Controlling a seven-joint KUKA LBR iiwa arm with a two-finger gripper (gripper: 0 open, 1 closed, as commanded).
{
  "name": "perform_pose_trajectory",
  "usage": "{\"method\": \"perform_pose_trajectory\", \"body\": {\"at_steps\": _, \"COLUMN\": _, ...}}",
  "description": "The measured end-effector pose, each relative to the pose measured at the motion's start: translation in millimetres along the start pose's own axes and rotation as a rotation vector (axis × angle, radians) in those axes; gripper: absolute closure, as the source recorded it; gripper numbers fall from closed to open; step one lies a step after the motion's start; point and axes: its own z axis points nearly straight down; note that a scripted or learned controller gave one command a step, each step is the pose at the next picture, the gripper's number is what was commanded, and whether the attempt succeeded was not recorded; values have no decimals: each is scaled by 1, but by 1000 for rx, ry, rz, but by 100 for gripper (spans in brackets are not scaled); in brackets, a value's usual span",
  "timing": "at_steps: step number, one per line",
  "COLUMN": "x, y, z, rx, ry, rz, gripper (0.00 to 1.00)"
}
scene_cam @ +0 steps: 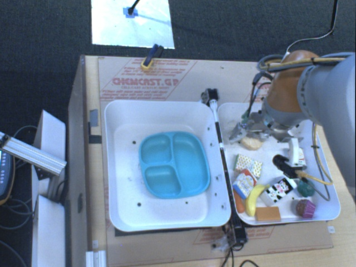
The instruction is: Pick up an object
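We are hovering at the right bin's (pixel 334 207) far edge.
Claw (pixel 245 131) state hidden; toys crowding the near half, a bun (pixel 251 143) lying just beside us.

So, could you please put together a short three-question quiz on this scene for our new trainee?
1. True or false: the blue divided plate lies in the left bin.
2. Which thing lies nearest the gripper? A) the banana B) the pale oval piece C) the purple cupcake
3. Fill in: the banana lies in the ____ bin, near its front edge.

Key:
1. True.
2. B. The pale oval piece sits just below the gripper in the right bin; the banana and cupcake lie further forward.
3. Right.
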Motion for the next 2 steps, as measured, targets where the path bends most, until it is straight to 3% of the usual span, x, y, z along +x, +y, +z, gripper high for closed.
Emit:
{"method": "perform_pose_trajectory", "body": {"at_steps": 1, "x": -1, "y": 2, "z": -12, "rx": -9, "ry": -2, "rz": -1, "gripper": 100}}
{"method": "perform_pose_trajectory", "body": {"at_steps": 2, "x": -1, "y": 2, "z": -12, "rx": -8, "ry": -2, "rz": -1, "gripper": 0}}
